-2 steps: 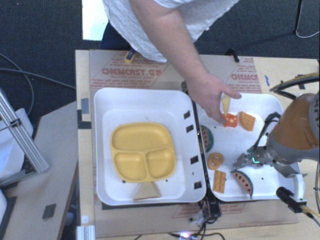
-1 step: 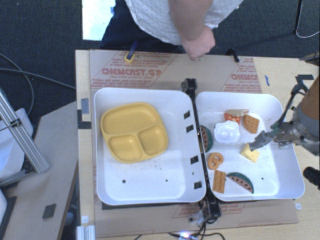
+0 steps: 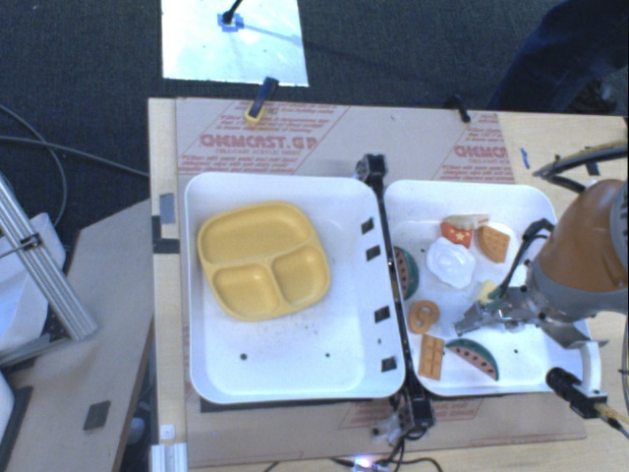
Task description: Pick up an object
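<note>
Camera view: gripper low in right bin, can't tell its state; watermelon slice just below-left of it, long axis approx left-right.

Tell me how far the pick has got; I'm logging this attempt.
Nothing looks picked yet. The end effector is low in the right bin, among the toy food, close above the watermelon slice and beside the pretzel. I can't tell whether it grips anything. The yellow divided plate lies in the left bin. Still left: a clear grasp and lift.
</note>
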Available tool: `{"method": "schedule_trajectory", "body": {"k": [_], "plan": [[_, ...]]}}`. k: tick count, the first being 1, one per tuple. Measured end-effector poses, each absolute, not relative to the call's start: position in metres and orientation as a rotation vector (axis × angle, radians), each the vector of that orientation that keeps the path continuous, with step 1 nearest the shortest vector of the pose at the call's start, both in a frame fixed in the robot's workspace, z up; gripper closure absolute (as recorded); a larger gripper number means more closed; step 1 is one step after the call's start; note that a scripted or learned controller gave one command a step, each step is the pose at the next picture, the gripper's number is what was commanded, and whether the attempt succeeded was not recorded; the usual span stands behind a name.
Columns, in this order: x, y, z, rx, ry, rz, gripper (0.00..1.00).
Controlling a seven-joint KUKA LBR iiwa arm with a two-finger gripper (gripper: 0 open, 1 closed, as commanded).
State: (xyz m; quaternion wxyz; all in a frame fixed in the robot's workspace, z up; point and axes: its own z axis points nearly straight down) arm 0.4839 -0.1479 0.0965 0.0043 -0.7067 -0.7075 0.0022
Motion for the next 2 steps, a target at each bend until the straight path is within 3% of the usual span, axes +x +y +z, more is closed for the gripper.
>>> {"method": "schedule_trajectory", "body": {"k": [1,2], "plan": [[0.49,-0.033,0.212,-2.206,-2.244,-0.019,0.0],[0.486,-0.022,0.183,-2.214,-2.226,0.0,0.0]]}}
